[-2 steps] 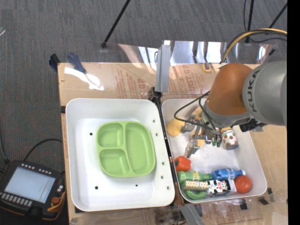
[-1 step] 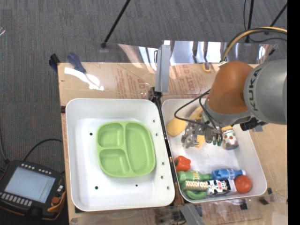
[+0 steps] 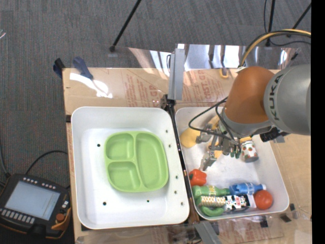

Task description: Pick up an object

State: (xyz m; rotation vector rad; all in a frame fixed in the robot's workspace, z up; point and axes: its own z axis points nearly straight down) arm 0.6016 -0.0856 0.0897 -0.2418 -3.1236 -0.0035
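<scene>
— Target? Red pepper point(image 3: 198, 177) at seven o'clock in right bin point(image 3: 278, 179), just below gripper point(image 3: 209, 159).
— Gripper state? Seemingly parted, nothing between fingers; too blurred for certainty.
— Risk? Could slip off rounded skin, nudging green bottle point(image 3: 207, 191).

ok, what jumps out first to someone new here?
The bright green three-compartment plastic tray lying alone in the left white bin. Then the grey arm's orange wrist band looming over the right white bin, with small toys crowded along that bin's near edge, including a red-orange ball in the corner.
</scene>
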